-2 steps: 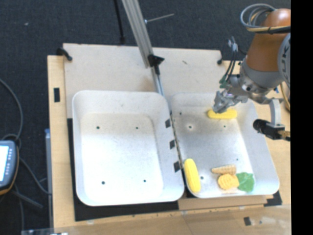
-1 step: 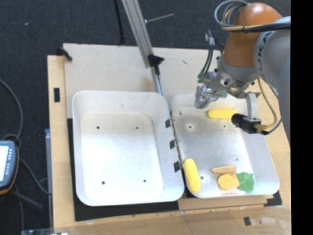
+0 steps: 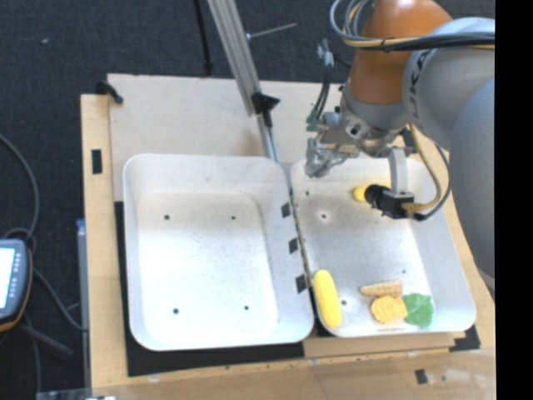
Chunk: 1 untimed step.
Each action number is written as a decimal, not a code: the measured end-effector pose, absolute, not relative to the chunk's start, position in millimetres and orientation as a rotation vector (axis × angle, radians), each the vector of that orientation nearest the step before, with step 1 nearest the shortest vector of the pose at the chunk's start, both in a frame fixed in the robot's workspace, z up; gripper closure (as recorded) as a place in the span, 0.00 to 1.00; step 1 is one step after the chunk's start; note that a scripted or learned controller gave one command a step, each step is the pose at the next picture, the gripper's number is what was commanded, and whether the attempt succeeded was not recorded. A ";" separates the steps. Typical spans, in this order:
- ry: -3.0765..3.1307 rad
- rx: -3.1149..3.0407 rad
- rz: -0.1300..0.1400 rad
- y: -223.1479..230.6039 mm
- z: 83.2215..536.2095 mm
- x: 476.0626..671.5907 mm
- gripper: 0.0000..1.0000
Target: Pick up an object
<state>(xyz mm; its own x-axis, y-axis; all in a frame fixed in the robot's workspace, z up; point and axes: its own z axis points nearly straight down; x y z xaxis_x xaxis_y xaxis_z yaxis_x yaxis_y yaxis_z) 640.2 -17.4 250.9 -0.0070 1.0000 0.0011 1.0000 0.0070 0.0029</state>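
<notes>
Dark speckled carpet floor (image 3: 50, 23), pale wooden bench (image 3: 166, 115), slanted aluminium post (image 3: 235, 44), handheld screen at left edge (image 3: 10, 282)

Grey arm (image 3: 466, 73) reaches in from the right of the view, orange band (image 3: 391, 27) domed on top, grey cables (image 3: 350, 7) looped beside it, wrist (image 3: 371, 115) angled down and to the left, gripper (image 3: 319, 163) hanging low at its end, tip pointing downward

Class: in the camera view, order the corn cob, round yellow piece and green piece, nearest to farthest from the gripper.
1. Corn cob, along the right bin's left wall, nearest the gripper.
2. Round yellow piece, front, further right.
3. Green piece, front right corner.
</notes>
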 end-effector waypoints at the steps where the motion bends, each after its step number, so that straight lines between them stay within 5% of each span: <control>1: 2.228 2.213 0.005 33.3 255.6 660.0 1.00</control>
